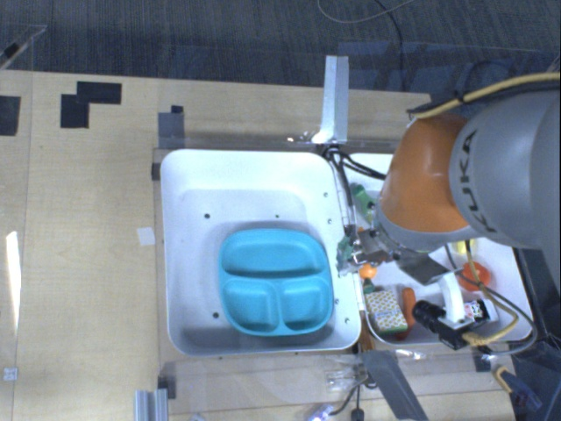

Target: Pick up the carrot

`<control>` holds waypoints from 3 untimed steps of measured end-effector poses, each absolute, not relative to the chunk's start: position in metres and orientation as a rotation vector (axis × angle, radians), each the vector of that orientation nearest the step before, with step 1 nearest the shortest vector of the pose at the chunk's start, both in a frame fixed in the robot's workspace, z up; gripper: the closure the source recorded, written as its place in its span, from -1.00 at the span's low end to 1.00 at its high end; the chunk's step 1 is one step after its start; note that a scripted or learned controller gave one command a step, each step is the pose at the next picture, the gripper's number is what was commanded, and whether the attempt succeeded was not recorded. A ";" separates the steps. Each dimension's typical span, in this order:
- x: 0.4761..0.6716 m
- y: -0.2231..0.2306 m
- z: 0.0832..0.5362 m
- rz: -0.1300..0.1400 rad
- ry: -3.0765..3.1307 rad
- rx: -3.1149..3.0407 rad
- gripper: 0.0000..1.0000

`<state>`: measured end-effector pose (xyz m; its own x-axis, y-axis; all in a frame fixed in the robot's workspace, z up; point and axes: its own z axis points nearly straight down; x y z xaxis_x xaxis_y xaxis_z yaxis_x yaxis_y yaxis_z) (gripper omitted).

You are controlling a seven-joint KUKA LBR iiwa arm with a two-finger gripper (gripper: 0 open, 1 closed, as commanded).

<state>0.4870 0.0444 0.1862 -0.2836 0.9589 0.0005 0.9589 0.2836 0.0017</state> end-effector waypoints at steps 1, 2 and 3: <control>0.488 -0.041 0.185 0.005 2.484 1.916 1.00; 0.489 0.013 0.210 0.007 2.564 1.806 1.00; 0.489 0.013 0.210 0.007 2.564 1.806 -1.00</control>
<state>0.4885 0.0130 0.2102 -0.3367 0.9416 -0.0019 0.9416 0.3367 0.0069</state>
